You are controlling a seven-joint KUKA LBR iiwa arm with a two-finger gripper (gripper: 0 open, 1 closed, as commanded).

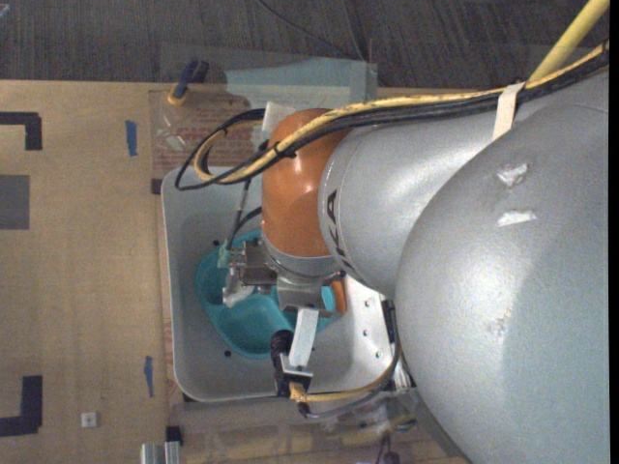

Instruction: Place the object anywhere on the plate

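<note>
Wrist lowered over the teal plate (224, 298) in the white bin (189, 249).
The gripper (244, 280) is masked by the arm, so its grasp cannot be told; the object's handling cannot be judged.

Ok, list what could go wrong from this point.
1. The arm covers most of the teal plate, so whether any object sits over it cannot be checked; a release could land off the plate.
2. The wrist hangs low inside the white bin, near the plate's rim; a further descent might knock or shift the plate.
3. The loose cables loop near the bin wall and might snag.
</note>
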